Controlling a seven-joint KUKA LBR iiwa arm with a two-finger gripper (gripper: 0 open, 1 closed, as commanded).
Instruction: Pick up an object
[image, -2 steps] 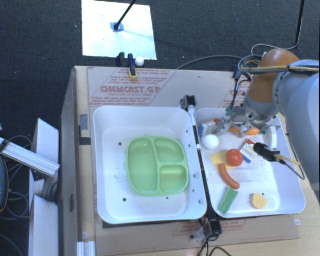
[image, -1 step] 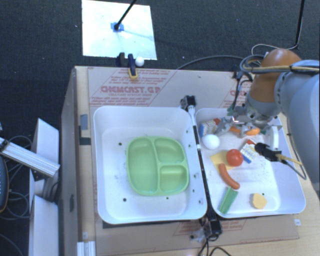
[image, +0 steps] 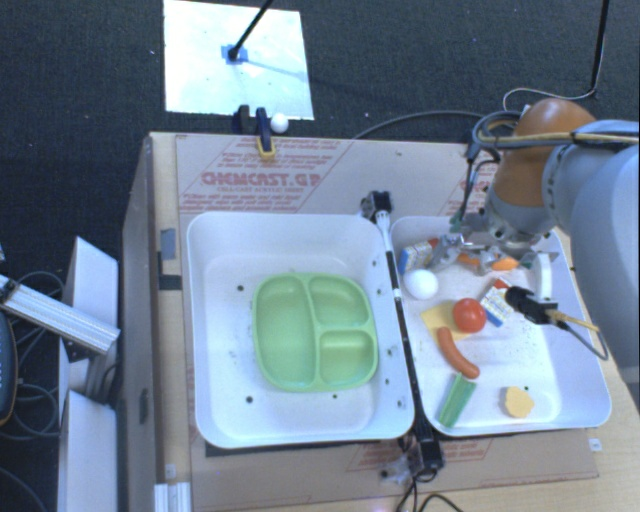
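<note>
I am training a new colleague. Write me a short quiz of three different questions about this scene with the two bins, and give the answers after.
1. True or false: the green divided plate lies in the left bin.
2. Which item lies nearest the front edge of the right bin?
A. the white egg
B. the yellow piece
C. the red tomato
3. Fill in: the orange sausage lies just below the red ______.

Key
1. True.
2. B.
3. tomato. The gripper is at the back of the right bin, above the egg.
</note>
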